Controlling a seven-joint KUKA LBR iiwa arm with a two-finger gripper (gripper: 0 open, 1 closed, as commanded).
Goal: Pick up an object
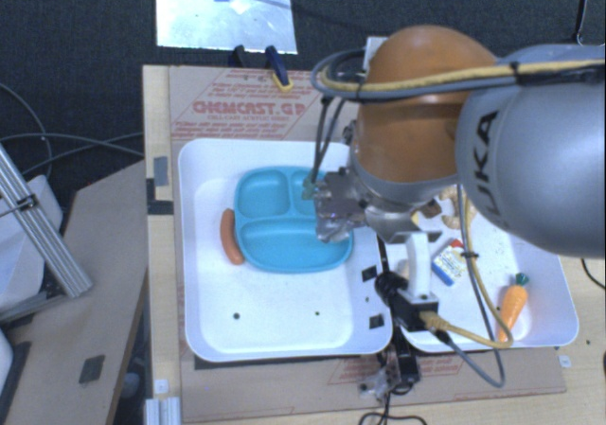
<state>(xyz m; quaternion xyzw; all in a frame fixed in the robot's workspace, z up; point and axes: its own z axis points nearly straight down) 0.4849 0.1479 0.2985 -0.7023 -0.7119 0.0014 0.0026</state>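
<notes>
A blue divided plate (275,224) lies in the left white bin (265,333), with an orange-red sausage (229,237) just beside its left edge. My gripper (331,222) hangs over the plate's right edge, under the arm's big orange band. The arm hides much of the right bin (549,324), where I see a toy carrot (511,304) near the front right and a small blue and white packet (446,265) close to the arm.
Some pale objects (453,213) sit half hidden behind the arm in the right bin. A cardboard sheet (246,106) lies under both bins. A metal frame (38,224) stands at the far left, off the bench.
</notes>
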